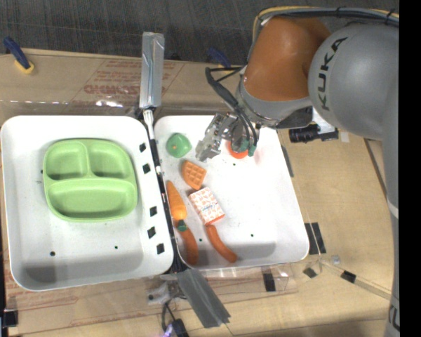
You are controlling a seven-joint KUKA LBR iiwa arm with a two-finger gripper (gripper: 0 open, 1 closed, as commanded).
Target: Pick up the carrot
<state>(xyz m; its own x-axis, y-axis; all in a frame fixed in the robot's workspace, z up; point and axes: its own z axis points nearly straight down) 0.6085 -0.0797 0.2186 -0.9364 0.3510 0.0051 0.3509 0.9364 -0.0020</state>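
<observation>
The carrot [174, 200] is an orange stick with a small green tip at its near end. It lies along the left wall of the right bin [266, 209]. My gripper [210, 143] hangs over the far part of that bin, above and to the right of the carrot and apart from it. It sits between a green round piece [178, 144] and a small red-orange piece [238, 150]. Nothing shows in its grasp.
Near the carrot lie an orange waffle-like piece [192, 173], a small patterned white box [206, 206] and two reddish sausages [221, 244] [189, 248]. The left bin [21, 209] holds a green divided plate [90, 177]. The right bin's right half is bare.
</observation>
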